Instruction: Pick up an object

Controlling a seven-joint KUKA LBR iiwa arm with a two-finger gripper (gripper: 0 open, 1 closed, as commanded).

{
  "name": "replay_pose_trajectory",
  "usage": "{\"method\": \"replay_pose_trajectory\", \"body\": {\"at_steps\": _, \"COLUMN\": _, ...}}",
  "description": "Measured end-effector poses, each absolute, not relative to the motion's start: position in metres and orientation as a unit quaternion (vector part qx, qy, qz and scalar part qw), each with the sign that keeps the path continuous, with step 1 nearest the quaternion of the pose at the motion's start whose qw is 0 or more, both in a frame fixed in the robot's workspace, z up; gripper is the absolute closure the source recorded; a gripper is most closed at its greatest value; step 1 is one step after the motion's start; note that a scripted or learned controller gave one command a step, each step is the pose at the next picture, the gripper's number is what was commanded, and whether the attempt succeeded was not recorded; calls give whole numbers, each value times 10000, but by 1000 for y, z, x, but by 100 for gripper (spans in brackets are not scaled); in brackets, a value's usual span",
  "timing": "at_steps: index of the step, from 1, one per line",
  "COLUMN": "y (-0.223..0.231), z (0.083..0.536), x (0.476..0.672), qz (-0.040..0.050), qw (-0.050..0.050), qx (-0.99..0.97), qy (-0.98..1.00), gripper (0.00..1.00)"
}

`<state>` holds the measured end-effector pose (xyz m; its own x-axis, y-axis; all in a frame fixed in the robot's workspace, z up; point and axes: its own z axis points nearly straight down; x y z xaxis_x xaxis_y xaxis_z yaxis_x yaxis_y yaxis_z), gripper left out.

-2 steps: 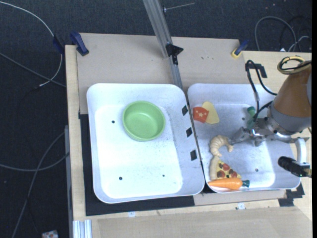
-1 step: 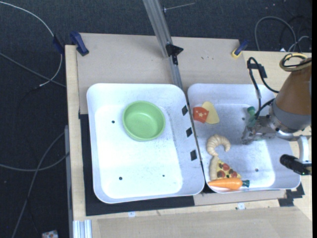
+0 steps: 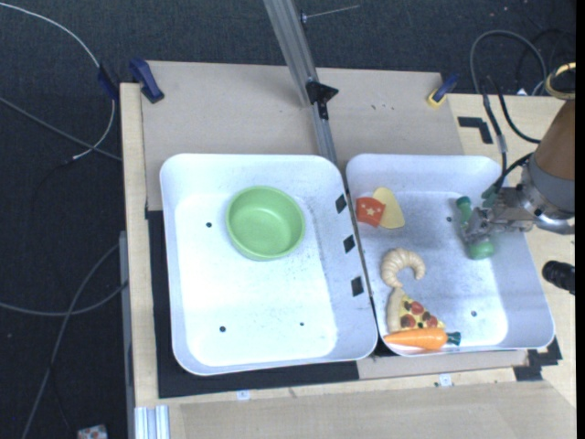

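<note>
A wooden tabletop (image 3: 384,99) is shown carrying two shallow white bins side by side. In the left bin (image 3: 192,337) a green bowl (image 3: 265,222) is seen upright, in the upper half. The right bin (image 3: 521,309) is entered from the right by the grey arm (image 3: 556,167), whose hand (image 3: 477,222) is placed low at the bin's upper right, over a green object (image 3: 481,246). Whether the hand is spread or pressed together cannot be told. Near the divider, a red-and-yellow wedge (image 3: 377,209) is shown; below it a croissant (image 3: 403,265), a pizza slice (image 3: 409,312) and, at the front rim, a carrot (image 3: 419,338) are arranged.
</note>
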<state>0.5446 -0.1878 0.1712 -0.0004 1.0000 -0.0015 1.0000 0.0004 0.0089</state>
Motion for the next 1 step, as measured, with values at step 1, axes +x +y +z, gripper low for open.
{"method": "replay_pose_trajectory", "body": {"at_steps": 1, "y": -185, "z": 236, "x": 551, "qz": 28, "qw": 31, "qx": 7061, "qy": 7081, "gripper": 100}}
